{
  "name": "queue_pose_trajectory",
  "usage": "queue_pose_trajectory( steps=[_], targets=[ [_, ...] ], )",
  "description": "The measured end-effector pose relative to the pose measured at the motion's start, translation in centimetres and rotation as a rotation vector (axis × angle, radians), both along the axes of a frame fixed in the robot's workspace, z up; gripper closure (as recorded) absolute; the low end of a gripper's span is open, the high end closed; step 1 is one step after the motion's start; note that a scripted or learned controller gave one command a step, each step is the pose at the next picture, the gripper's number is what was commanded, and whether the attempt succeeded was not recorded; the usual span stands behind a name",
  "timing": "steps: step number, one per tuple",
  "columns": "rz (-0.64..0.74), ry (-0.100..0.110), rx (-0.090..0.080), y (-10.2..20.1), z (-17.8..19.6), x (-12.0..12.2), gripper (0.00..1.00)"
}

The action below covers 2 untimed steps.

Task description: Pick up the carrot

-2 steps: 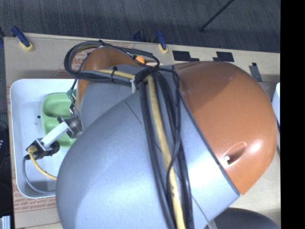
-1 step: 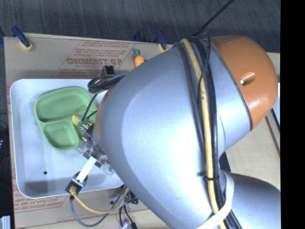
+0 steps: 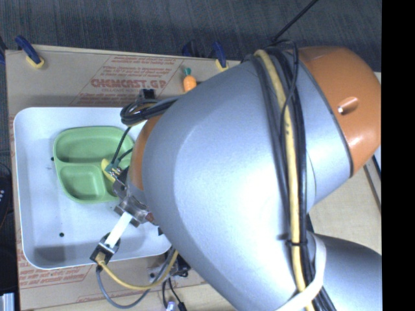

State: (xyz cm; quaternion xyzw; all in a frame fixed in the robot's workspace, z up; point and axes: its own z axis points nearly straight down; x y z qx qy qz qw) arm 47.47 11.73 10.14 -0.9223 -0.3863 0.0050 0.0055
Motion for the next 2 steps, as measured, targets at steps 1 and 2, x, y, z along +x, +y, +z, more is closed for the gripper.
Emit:
queue_pose_trajectory(
  steps=[1,2],
  targets=[
    [0.186,-0.009,-0.002,-0.5,4.5,0.1,1.0],
    [0.151,-0.01,-0.003,-3.4,10.0,5.2,1.0]
  ],
)
